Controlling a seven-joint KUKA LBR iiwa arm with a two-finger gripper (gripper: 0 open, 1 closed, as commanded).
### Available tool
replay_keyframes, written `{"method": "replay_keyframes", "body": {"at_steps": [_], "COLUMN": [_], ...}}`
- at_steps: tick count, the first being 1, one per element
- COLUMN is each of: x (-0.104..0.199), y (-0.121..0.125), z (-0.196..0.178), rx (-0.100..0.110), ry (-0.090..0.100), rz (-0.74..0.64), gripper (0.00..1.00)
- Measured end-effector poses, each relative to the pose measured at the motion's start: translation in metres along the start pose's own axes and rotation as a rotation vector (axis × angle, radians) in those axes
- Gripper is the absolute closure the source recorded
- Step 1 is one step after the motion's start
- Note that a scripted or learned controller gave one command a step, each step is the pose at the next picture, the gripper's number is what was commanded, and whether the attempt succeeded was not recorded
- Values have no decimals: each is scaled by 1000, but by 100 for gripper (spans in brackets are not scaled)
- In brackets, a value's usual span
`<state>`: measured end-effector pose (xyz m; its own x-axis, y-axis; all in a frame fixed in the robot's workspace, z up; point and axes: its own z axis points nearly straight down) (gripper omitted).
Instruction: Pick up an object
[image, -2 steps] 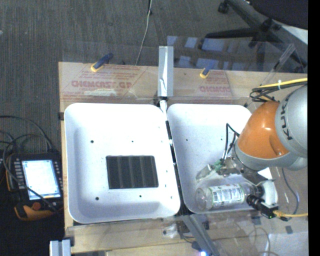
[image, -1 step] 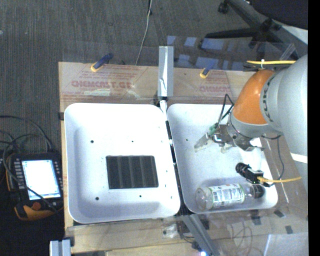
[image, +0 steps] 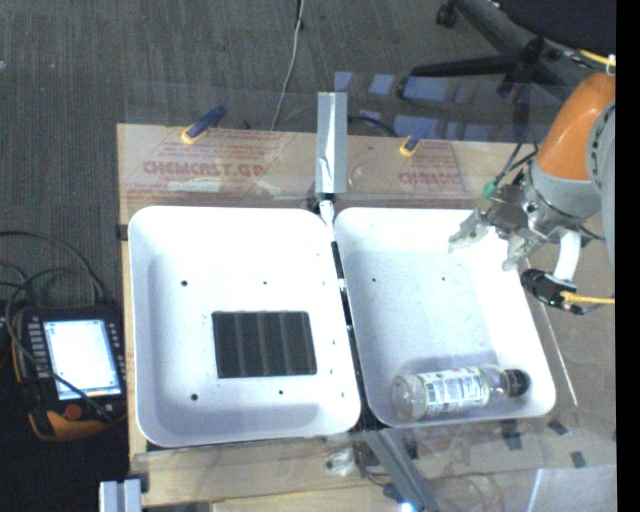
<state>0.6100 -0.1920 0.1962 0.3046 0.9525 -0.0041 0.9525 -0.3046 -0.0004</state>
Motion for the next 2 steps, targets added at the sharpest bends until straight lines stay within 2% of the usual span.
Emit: {"method": "replay_keyframes", "body": {"at_steps": [1,2], "x": [-20,-19], "y": [-46,-127], "z": [-48,11], "rx": [1,5], "ry": [0,2], "rz": [209,344], "gripper": [0,0]}}
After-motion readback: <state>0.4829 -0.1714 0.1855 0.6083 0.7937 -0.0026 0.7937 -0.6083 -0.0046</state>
